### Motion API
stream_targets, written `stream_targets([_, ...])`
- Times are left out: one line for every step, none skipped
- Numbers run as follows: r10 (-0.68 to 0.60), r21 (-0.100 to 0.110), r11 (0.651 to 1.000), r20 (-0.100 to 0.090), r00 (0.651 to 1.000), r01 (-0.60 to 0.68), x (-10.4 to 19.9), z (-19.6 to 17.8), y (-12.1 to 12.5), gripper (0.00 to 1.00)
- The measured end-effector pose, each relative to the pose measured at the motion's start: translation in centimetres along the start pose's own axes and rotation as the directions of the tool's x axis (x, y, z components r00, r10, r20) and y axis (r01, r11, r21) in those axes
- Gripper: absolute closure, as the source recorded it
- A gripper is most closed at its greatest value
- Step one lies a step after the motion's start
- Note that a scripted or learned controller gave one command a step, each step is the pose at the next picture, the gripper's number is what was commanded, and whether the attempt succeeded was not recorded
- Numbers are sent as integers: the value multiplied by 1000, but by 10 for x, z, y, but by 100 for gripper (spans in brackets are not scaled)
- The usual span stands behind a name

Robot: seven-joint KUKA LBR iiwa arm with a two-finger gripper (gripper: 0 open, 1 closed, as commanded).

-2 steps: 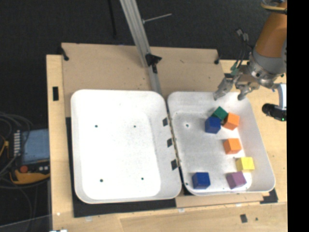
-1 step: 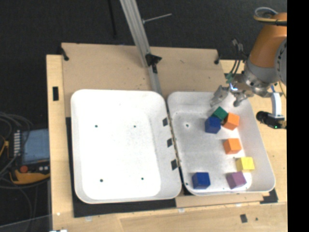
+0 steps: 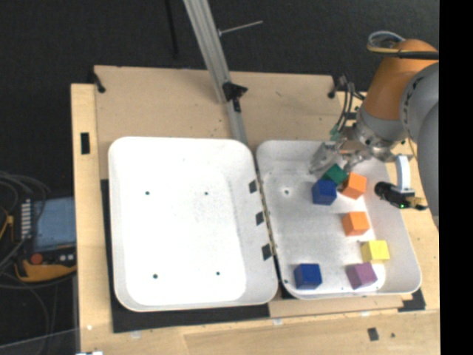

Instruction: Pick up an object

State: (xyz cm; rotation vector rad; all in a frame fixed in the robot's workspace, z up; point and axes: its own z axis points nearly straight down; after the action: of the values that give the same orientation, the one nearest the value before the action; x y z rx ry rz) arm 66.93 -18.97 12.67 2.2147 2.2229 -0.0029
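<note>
Grey gripper [image 3: 336,161] sits low over the upper part of the right bin [image 3: 292,161], just above a green block [image 3: 336,173] touching a blue block [image 3: 324,191] and an orange block [image 3: 355,185]. Can't tell its grip state.

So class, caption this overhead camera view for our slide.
Gripper poised over the green block amid coloured blocks in the right bin; left bin alongside.

No legible text or labels
</note>
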Motion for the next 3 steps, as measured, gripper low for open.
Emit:
stream_targets([-1, -5, 1000, 2, 1000, 1, -1, -15, 1, 100])
stream_targets([-2, -6, 1000, -3, 1000, 2, 2, -61, 4, 100])
stream_targets([-5, -7, 1000, -1, 1000, 5, 0, -116, 5, 100])
